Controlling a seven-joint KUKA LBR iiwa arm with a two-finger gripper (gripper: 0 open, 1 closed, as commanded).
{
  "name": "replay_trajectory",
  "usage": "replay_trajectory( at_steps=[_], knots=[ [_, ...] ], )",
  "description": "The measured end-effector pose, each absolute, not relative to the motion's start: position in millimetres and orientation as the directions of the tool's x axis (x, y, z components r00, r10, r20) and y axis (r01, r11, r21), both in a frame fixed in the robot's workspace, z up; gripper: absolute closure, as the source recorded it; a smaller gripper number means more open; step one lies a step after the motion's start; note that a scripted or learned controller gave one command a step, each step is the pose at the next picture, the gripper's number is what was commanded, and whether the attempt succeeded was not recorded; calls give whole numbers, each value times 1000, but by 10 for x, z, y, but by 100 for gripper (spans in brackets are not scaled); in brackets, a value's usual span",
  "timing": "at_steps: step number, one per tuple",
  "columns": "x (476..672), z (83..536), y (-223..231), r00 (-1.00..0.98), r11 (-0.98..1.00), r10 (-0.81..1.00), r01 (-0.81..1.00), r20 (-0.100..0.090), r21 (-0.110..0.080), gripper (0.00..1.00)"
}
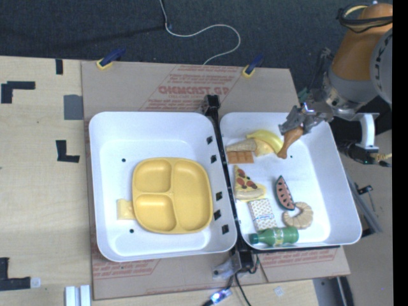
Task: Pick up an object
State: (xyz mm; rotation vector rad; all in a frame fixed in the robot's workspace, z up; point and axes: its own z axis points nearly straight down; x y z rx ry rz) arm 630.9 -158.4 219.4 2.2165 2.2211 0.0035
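Note:
My gripper (298,123) hovers over the back of the right bin (341,190), at the end of the grey arm with the orange band. It is shut on a slim orange-brown piece (288,140) that hangs down and to the left from its fingers. Just left of that piece lies a yellow banana (268,139). Further forward in the same bin lie a pizza slice (246,182), a watermelon slice (284,193), a speckled cracker (262,213), a tan shrimp-like piece (299,215) and a green bottle (274,236).
A tan bread slice (241,155) sits by the divider between the bins. The left bin (108,139) holds a yellow divided plate (172,194) with a flat yellow piece (123,208) poking out at its left. Cardboard lies beneath both bins.

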Motion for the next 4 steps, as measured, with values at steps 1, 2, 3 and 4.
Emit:
replay_trajectory(
  at_steps=[1, 2, 3, 4],
  knots=[
    [6074, 2192, -992, -5, 5, 1000, 1000, 1, -3, 100],
    [5908, 2122, -418, -6, 6, 1000, 1000, 2, -4, 100],
    [5649, 2274, 111, -7, 7, 1000, 1000, 2, -3, 100],
    [5623, 2254, 480, -5, 5, 1000, 1000, 1, -3, 100]
  ],
)
